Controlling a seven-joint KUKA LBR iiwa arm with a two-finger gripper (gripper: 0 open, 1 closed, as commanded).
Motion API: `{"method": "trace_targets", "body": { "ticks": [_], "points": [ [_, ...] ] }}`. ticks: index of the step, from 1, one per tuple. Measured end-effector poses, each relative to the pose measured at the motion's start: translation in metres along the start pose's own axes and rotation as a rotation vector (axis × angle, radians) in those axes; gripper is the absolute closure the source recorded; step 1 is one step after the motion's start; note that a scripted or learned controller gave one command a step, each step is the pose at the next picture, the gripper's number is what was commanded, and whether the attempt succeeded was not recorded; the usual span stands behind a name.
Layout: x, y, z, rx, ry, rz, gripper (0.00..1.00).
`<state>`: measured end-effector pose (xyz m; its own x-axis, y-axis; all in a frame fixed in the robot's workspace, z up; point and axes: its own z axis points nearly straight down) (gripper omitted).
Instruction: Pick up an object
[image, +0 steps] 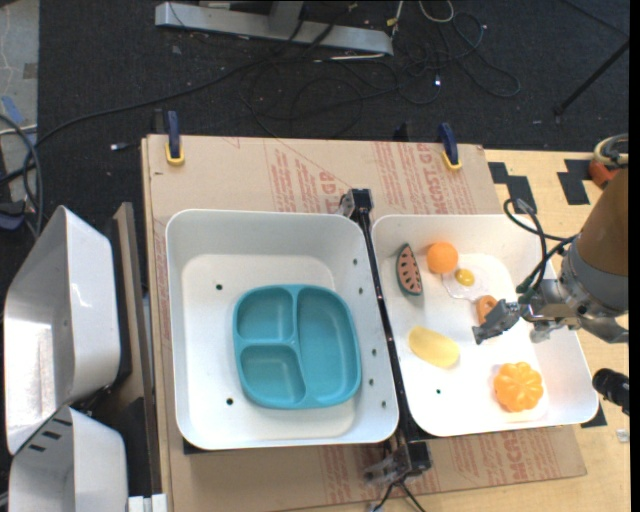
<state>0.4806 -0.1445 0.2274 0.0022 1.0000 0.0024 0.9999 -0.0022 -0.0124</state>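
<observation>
**benchwatcher:** Nearest the camera in the right bin (575, 400) is an orange pumpkin-looking thing (518, 386), sitting near the front right corner. Just left of it and a bit farther back there's a pale yellow lump (434, 347), maybe a lemon or potato.

**gripnerd:** ok and the far end?

**benchwatcher:** Far side of that bin has a watermelon slice (408, 269) close to the left wall, an orange ball (442, 257) right of it, and a fried egg (465, 279) just in front of the ball. So 5 loose items I can count, plus a small orange piece (486, 306) touching the gripper tip, can't tell what it is.

**gripnerd:** is the gripper actually holding anything?

**benchwatcher:** Gripper (492, 322) comes in from the right, low over the middle of the right bin, between the egg and the pumpkin thing. Honestly can't tell if it's open or closed, too dark and small.

**gripnerd:** left bin?

**benchwatcher:** Left bin (190, 300) just has a teal plate (296, 346) with 3 compartments, lying flat in the middle.
</observation>
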Motion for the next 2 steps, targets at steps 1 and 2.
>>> {"method": "trace_targets", "body": {
  "ticks": [1, 2],
  "points": [
    [0.0, 0.003, -0.005, -0.011, -0.002, -0.003, 0.0],
    [0.01, 0.001, 0.042, -0.007, -0.001, -0.001, 0.0]
  ]
}}
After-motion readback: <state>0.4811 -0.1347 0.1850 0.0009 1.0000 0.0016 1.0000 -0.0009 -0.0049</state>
